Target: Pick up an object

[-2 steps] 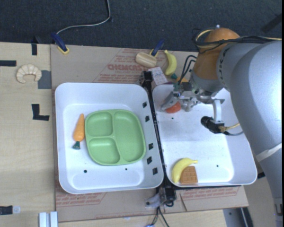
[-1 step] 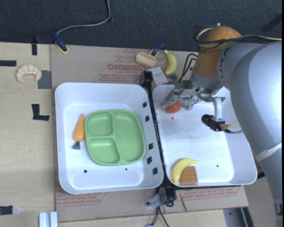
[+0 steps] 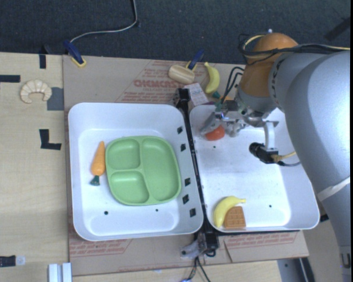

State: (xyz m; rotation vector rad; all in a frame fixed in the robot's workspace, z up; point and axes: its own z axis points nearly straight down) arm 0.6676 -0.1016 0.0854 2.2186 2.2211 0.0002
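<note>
A grey arm (image 3: 317, 116) with an orange band leans in from the right over the right-hand white bin (image 3: 282, 216), its claw (image 3: 222, 122) lowered at the bin's upper-left corner, just beside a small red-orange object (image 3: 215, 134) lying on the bin floor — whether the claw is open, closed or gripping anything cannot be told from here, as the metal parts blur together. At the near edge of the same bin, a yellow banana (image 3: 225, 206) lies touching a tan waffle-like piece (image 3: 235, 218). In the left bin (image 3: 82, 157), a green divided plate (image 3: 144, 170) sits near the middle, with an orange carrot (image 3: 98, 159) just beside its left edge. Beyond the bins, on the cardboard sheet covering the desk (image 3: 23, 187), lie a second banana (image 3: 212, 78), a pale bread roll (image 3: 181, 73) and a small boxed item (image 3: 195, 93) — and farther left, well apart from everything, a croissant (image 3: 35, 90). A white cable (image 3: 115, 28) trails across the dark floor above.
</note>
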